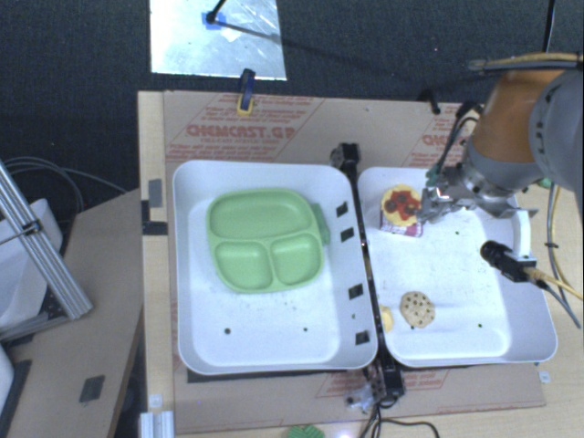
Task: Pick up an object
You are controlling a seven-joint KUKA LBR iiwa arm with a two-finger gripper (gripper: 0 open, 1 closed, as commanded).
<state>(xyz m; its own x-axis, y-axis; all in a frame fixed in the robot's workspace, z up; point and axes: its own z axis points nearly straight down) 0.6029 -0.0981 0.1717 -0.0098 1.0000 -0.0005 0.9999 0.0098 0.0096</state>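
Camera view: red-and-yellow packet [401,210] sits in the right bin [461,327], at its far-left corner next to the divider. Gripper [431,203] touches the packet's right edge; finger spacing can't be made out. Cookie [417,309] lies well nearer than the packet. Green tray [265,240] is in the left bin [196,336].

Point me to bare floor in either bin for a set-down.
Right bin: bare floor between the cookie and the right wall. Crowded at top, where the gripper meets the red-yellow packet. Left bin: bare strip in front of the green tray.
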